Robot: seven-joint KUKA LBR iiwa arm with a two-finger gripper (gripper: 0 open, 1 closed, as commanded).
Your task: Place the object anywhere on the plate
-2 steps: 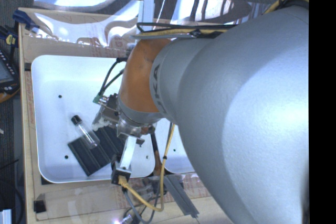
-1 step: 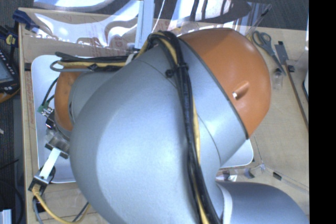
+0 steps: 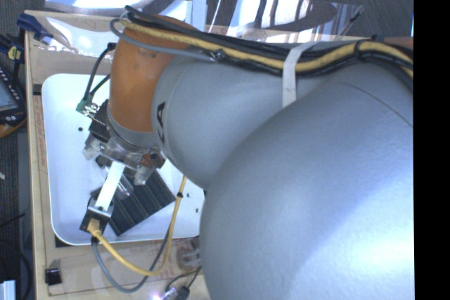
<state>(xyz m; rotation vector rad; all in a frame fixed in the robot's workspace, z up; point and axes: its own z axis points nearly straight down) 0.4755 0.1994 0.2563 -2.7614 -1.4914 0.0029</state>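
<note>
A very big grey arm comes in from the right and covers most of the surface. It has an orange band just above the gripper. The gripper hangs low over the left white bin, near the bin's front edge. I cannot tell if the gripper is open or closed, or if it has hold of anything.

Just under the gripper there is a flat black slab with ribs. Its long side runs on a slant, from the bin's front left up toward the right. Its low end points at the bin's front left corner. I cannot tell if it lies loose in the bin or hangs on the arm.

The arm hides the rest, so I cannot tell where the task's thing is.

Shiny clear sheets stand along the far edge of the surface. A small black block sits at its front left corner.
</note>
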